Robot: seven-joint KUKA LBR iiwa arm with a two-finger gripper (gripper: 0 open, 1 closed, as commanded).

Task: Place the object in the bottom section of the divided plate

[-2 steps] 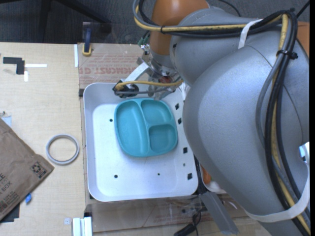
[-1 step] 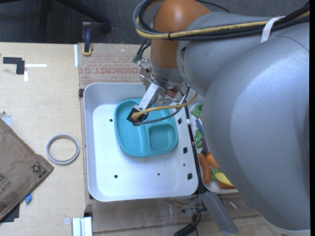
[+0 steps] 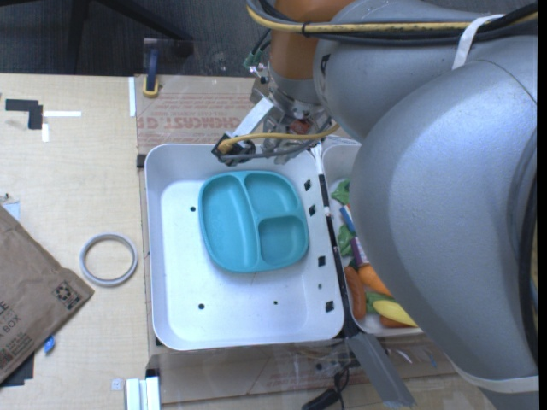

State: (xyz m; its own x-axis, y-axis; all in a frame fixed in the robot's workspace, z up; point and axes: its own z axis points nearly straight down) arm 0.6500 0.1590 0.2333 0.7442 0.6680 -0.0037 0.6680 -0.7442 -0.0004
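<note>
A teal divided plate [image 3: 253, 220] lies in the left white bin [image 3: 231, 319], with one long section on its left and two smaller sections on its right. Nothing lies in any of its sections. My gripper [image 3: 272, 146] hangs over the far rim of the left bin, just beyond the plate's top edge, with a yellow cable looped around it. The big grey arm [image 3: 444, 186] covers most of the right bin [image 3: 342, 156]. Along that bin's left side lie several toy foods: green and blue pieces [image 3: 344, 220], an orange carrot [image 3: 367, 282] and a yellow piece [image 3: 389, 313].
A grey tape ring [image 3: 108, 257] lies on the wooden bench to the left of the bins. A brown cardboard box [image 3: 30, 297] sits at the lower left. A blue clamp [image 3: 152, 69] stands behind the left bin on a cardboard sheet.
</note>
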